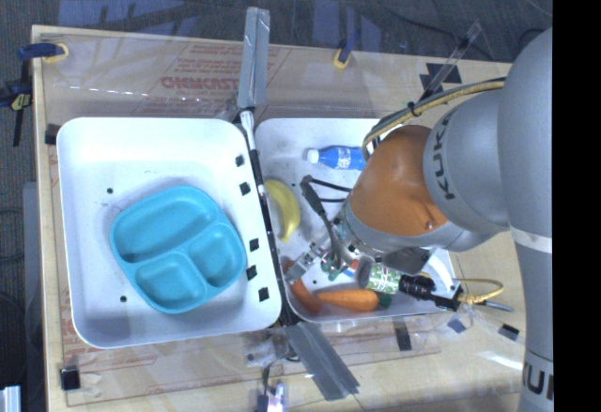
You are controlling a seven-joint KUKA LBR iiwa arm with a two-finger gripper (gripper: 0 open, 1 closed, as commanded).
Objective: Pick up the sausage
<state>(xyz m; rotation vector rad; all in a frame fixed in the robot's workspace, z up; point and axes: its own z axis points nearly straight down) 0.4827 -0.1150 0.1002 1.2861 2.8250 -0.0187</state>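
Observation:
My gripper point(324, 258) hangs low over the front left of the right bin point(282, 133), under the orange wrist band. Just below it, by the bin's front wall, lies a short reddish-brown piece point(302, 296) that looks like the sausage, end to end with an orange carrot point(354, 299). The gripper is above and slightly right of that piece. I see nothing held in the gripper. The arm hides much of the bin floor.
A yellow banana point(283, 206) lies against the right bin's left wall. A water bottle point(336, 157) sits at its back. A green can point(380, 277) rests beside the gripper. The left bin point(84, 147) holds a blue divided plate point(178, 249).

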